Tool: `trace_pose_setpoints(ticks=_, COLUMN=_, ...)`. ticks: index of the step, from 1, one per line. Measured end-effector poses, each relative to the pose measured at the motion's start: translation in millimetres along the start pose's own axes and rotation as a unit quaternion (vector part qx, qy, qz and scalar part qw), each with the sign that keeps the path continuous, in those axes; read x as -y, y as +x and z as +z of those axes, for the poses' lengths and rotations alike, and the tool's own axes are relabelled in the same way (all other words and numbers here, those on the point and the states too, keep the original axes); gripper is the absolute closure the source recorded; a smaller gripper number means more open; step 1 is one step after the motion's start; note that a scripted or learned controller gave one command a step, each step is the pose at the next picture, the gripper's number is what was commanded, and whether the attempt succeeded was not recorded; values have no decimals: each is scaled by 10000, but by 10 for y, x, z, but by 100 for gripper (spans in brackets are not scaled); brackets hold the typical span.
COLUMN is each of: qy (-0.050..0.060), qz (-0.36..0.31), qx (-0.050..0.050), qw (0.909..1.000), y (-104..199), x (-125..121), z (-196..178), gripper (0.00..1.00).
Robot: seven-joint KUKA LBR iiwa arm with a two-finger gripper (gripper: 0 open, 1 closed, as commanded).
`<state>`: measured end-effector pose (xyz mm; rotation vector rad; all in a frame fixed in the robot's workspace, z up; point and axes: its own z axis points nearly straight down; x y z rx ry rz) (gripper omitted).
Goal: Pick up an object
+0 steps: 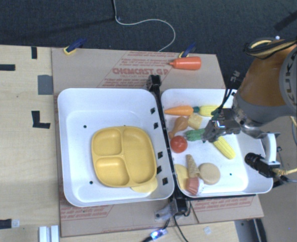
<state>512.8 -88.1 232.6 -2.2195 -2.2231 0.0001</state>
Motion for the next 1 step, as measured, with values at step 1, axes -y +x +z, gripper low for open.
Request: trace_pose_setpoints(ticks=1, qy=17, qz=5, qx=3, qw=10000, y=1, x=59, z=178, gripper=100)
